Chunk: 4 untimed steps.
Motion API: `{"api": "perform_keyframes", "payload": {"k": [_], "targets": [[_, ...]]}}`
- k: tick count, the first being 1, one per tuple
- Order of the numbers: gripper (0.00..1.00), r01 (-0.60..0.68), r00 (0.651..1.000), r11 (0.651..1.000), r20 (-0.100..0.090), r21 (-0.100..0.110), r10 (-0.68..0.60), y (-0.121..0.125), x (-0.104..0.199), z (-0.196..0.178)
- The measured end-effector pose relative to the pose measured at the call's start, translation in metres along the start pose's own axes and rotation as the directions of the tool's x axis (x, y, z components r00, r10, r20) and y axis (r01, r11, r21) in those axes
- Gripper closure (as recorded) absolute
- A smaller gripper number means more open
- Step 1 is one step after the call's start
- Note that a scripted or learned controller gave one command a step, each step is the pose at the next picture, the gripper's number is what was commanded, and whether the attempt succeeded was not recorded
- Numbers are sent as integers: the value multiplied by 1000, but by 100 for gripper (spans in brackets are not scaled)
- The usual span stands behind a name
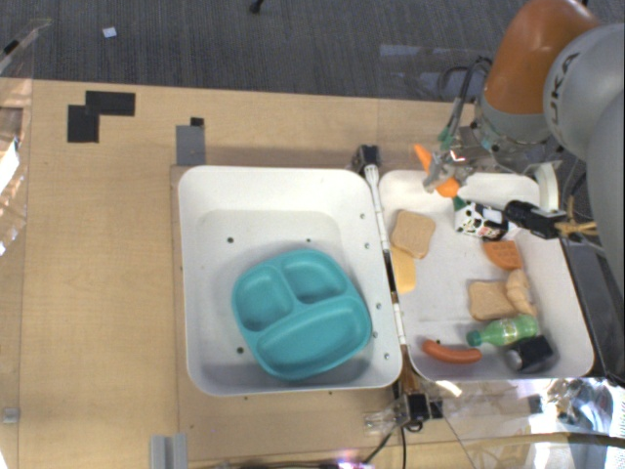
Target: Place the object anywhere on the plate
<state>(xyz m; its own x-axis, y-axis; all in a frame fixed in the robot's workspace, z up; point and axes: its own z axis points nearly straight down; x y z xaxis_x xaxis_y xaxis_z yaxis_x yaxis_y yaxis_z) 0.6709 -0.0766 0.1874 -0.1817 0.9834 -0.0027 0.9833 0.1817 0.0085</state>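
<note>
A teal plate [301,311] with three compartments lies in the left bin [210,213], toward its front. My gripper [439,171] hangs over the back left corner of the right bin [576,330]. It is shut on a small orange carrot [447,189], whose ends stick out on both sides of the fingers. The carrot is tilted and held above the bin floor, well to the right of the plate and farther back.
The right bin holds a bread slice [413,233], a yellow piece [403,274], an orange wedge [504,254], a toast piece [486,299], a green bottle [503,333], a red sausage [451,352] and a black item [532,356]. A ridge [383,252] divides the bins.
</note>
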Motion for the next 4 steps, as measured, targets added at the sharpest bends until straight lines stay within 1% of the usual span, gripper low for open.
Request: {"api": "perform_keyframes", "payload": {"k": [1,2,3,4], "targets": [[100,194,981,981,-5,-2,-194,4,93,-22],[100,193,981,981,0,-9,-193,6,90,-34],[100,236,972,972,-4,-4,-236,26,143,-45],[100,220,975,975,-12,-1,-220,-48,256,-69]]}}
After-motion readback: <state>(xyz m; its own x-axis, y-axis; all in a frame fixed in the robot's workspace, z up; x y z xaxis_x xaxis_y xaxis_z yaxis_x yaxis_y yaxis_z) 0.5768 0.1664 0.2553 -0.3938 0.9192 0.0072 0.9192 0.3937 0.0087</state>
